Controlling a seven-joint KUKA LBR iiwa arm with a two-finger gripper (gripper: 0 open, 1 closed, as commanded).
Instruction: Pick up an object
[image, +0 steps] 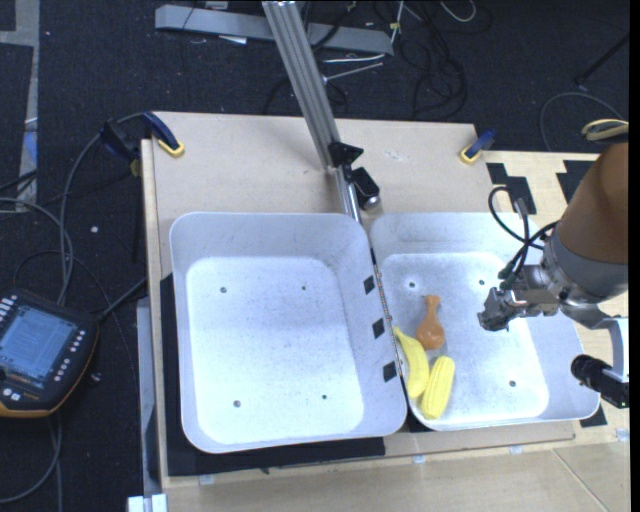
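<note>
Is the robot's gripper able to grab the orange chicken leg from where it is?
Probably yes. The gripper is over the right bin, and the chicken leg lies just beside it with bare floor between them.

Arm (600, 215): broad orange band on the upper segment, rounded, cylindrical; below it a grey wrist section, smooth, paler at the lower edge; black cables (515, 235) loop along its left side, thin, curving in an arc; end effector (493, 315) dark grey to black, compact, blocky, with metallic parts where it joins the wrist; fine detail too small to tell.
</note>
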